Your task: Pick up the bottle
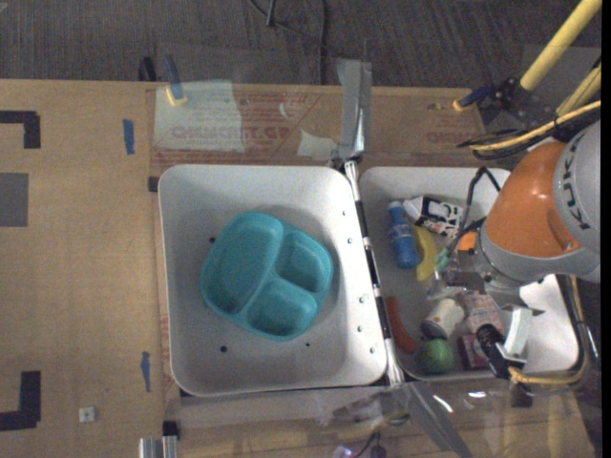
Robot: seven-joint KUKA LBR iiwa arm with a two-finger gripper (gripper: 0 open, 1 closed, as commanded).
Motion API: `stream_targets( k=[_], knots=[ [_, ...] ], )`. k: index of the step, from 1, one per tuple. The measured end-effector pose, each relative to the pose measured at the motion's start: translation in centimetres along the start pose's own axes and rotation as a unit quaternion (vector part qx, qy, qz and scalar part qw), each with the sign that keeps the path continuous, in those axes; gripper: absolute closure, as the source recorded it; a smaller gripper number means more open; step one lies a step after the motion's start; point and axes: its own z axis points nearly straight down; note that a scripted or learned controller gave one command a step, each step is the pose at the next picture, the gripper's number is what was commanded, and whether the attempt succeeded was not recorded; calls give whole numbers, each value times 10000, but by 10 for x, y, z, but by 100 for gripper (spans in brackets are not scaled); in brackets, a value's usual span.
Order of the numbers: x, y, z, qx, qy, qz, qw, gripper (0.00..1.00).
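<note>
A small blue bottle with a white cap lies in the right bin, near its left wall and toward the back. My gripper hangs over the middle of that bin, to the right of the bottle and a little nearer the front, above a yellow item. The bottle lies apart from the gripper. The arm's orange band and grey wrist hide part of the bin's right side.
Around the gripper the right bin holds a green ball, a white cup, a red stick and a black-and-white box. The left bin holds a teal divided plate.
</note>
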Motion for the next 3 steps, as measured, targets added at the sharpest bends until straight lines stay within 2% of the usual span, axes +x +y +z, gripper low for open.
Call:
stream_targets(
  k=[1,2,3],
  knots=[
    [63,10,-84,85,3,1787,9839,100],
    [150,-26,-142,89,5,1591,9872,100],
    [191,-23,-130,88,-11,2910,9567,100]
  ],
)
